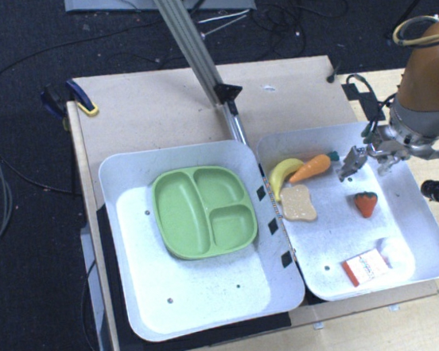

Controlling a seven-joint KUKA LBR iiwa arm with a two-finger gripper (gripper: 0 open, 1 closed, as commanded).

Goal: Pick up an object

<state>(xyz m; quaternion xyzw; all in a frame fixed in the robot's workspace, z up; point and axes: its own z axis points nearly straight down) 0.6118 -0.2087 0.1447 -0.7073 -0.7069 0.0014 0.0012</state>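
The right bin (423, 260) holds a yellow banana (283, 173), an orange carrot (311, 169), a slice of toast (298, 204), a red strawberry (366, 204) and a small red and white carton (365, 266). My gripper (352, 167) hangs over the upper middle of this bin, to the right of the carrot and just above the strawberry. Nothing shows between its fingers. The grey arm with its orange band (423, 75) comes in from the right.
The left bin (140, 301) holds a green divided plate (206, 210). A metal pole (194, 45) slants down to the seam between the bins. Black clips (273, 220) line that seam. Bare bin floor lies between the toast and the carton.
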